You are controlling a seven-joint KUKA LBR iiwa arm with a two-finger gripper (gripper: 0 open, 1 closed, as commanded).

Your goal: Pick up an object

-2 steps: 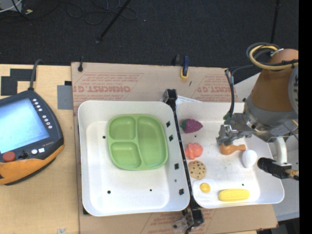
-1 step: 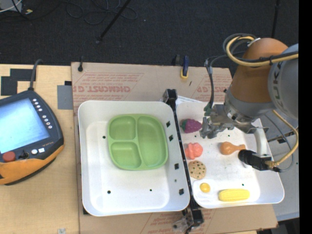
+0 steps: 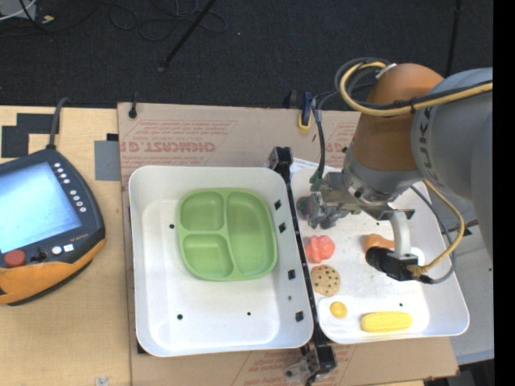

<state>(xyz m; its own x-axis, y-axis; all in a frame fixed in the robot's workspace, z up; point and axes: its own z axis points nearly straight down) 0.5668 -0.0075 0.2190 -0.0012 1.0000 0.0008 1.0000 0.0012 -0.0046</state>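
Note:
My gripper (image 3: 320,212) is down in the right bin (image 3: 451,312), near its left wall, under the grey and orange arm. Just below it lies a pink lumpy toy (image 3: 319,248). A round speckled cookie (image 3: 325,279) sits in front of that, with a small yellow piece (image 3: 338,310) and a yellow corn cob (image 3: 385,322) near the bin's front edge. An orange piece (image 3: 375,240) lies to the right of the gripper, partly hidden by the wrist. Something small and dark greenish (image 3: 306,207) shows at the gripper's left side; whether it is held is unclear.
The left bin (image 3: 161,312) holds a green three-compartment plate (image 3: 227,234). A black divider (image 3: 294,248) runs between the two bins. A teach pendant (image 3: 44,215) rests on the bench at far left.

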